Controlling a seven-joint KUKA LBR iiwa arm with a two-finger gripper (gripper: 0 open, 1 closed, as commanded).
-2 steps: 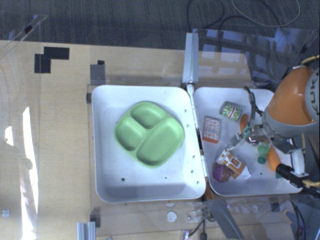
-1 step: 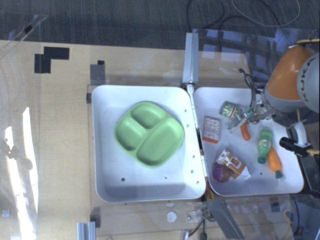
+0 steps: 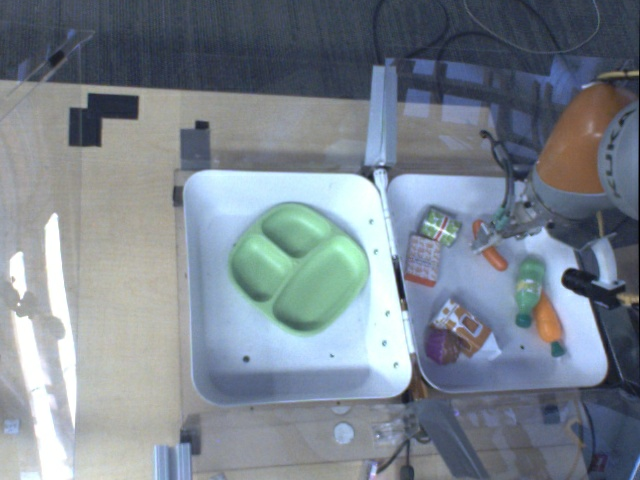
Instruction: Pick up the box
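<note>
Now my gripper (image 3: 497, 230), its grip state unclear to me, hovers with the box (image 3: 423, 260) at its eight o'clock, long axis twelve-to-six.

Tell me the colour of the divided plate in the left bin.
Light green plate, clearest in the camera view.

The box (image 3: 423, 260) lies in the right bin (image 3: 590, 373), beside the can (image 3: 439, 226).
</note>
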